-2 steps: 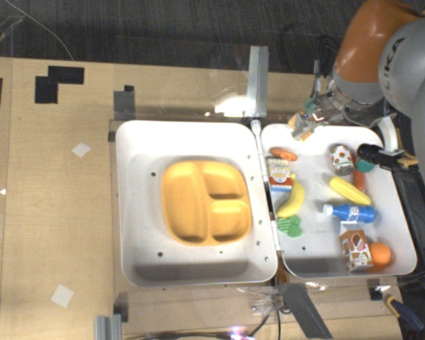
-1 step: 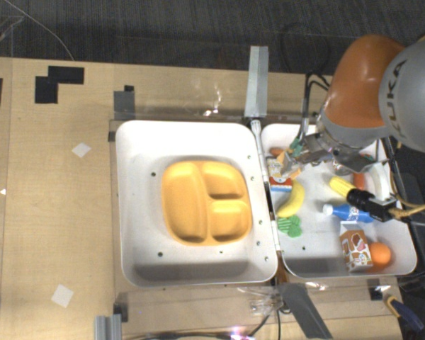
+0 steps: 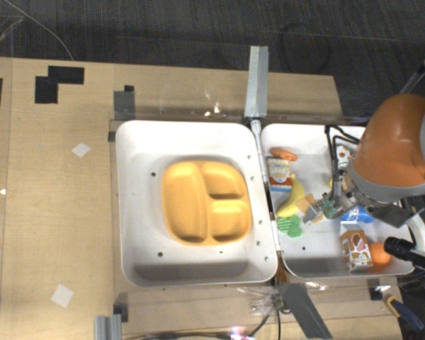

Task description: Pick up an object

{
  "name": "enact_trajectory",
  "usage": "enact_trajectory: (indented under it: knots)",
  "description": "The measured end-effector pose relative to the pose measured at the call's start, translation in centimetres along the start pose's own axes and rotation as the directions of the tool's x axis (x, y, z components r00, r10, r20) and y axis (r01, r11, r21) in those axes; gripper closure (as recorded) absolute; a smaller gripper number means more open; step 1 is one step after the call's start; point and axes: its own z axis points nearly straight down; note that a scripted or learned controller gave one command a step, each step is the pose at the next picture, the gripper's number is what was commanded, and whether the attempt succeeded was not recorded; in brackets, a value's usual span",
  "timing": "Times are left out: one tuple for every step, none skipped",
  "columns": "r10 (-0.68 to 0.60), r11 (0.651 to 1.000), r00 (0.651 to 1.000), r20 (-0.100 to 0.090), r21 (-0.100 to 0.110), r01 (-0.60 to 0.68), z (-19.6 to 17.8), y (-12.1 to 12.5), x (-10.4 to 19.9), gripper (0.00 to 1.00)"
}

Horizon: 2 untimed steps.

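The right bin holds several small items. A yellow banana lies at its left side, with a green toy just below it. Above the banana stand a small carton and an orange piece. A brown and white carton and an orange ball sit at the lower right, with a blue packet above them. My gripper is low in the right bin, right beside the banana's right end. The arm's orange band hides part of the bin.
The left bin holds a yellow divided tray. A wall between the bins runs down at about x 395. Black cables hang near the arm at the right bin's far right. Wooden bench surface surrounds the bins.
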Motion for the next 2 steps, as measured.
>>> enact_trajectory:
  knots:
    - [0.225,0.974,0.974,0.0,0.0,-0.225,2.1,-2.7,-5.0,1.0]
    - [0.545,0.839,0.839,-0.001,0.001,-0.545,5.4,3.2,-5.6,1.0]
